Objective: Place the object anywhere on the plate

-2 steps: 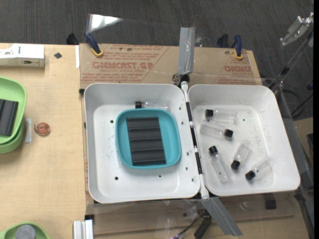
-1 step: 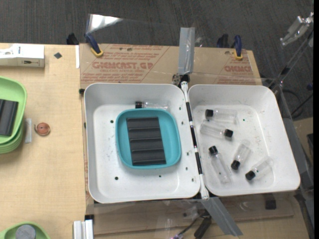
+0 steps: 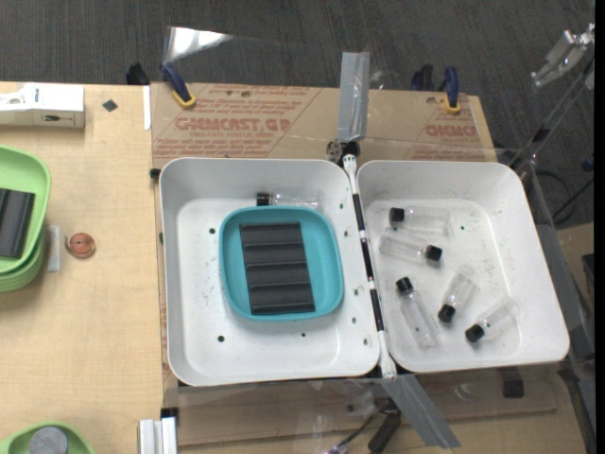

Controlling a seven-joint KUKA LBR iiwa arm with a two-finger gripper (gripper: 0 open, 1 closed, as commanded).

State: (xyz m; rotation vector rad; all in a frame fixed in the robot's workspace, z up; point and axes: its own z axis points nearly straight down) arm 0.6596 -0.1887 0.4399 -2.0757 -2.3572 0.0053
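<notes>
Two shallow white bins sit side by side on a flat sheet of brown cardboard [image 3: 246, 121] with red letters on it. The bins are smooth, shiny plastic with round corners.

In the left bin [image 3: 189, 348] there is a blue-green plate [image 3: 232, 253]. It is square with soft round corners and a raised rim. A black pad [image 3: 277, 268] with bumpy ridges across it lies flat in the middle of the plate. Just behind the plate, near the far wall of that bin, one small see-through tube [image 3: 288, 200] with a black cap lies on its side. It is close to the plate's rim but not on the plate.

The right bin [image 3: 534, 253] holds five more little clear tubes [image 3: 460, 291] with black caps. They lie on their sides, pointing different ways, spread over the bin floor. None of them is on the plate.

I cannot tell if the gripper is open or closed.

To the left is a light wooden table [image 3: 85, 348]. On it sit a pale green dish [image 3: 28, 173], a small round copper-colored thing [image 3: 81, 245], and a long white box [image 3: 43, 107]. A strip of grey tape [image 3: 354, 102] runs up from where the two bins meet.
</notes>
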